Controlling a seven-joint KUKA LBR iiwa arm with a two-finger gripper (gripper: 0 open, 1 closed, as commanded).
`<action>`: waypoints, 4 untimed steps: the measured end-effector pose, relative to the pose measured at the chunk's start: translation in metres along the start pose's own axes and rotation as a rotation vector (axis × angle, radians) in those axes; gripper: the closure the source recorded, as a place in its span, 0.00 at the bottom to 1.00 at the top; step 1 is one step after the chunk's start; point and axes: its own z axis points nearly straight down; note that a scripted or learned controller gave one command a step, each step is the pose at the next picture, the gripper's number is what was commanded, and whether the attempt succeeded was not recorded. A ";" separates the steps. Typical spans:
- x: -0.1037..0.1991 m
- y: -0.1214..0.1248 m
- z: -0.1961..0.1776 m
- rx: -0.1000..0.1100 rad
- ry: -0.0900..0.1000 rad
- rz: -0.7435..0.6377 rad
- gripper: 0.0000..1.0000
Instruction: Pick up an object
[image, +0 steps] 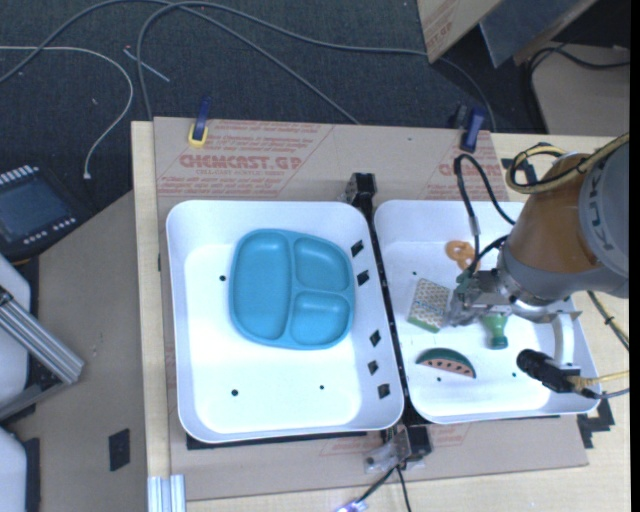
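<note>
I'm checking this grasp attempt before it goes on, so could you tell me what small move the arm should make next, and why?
Probably a short descent. The gripper hovers in the right bin at the speckled square piece, with the green item and watermelon slice close by. Nothing visibly sits between its fingers, so no lift is due yet.

Your arm (570, 230) comes in from the right, orange band up top, wrist bent down. Gripper (468, 300) sits low, pointing left; can't make out its tip.
</note>
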 end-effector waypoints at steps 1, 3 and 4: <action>-0.002 0.012 -0.054 0.002 -0.007 -0.001 1.00; -0.004 0.007 -0.152 -0.001 -0.007 -0.001 1.00; 0.046 0.004 -0.135 0.009 -0.002 -0.004 1.00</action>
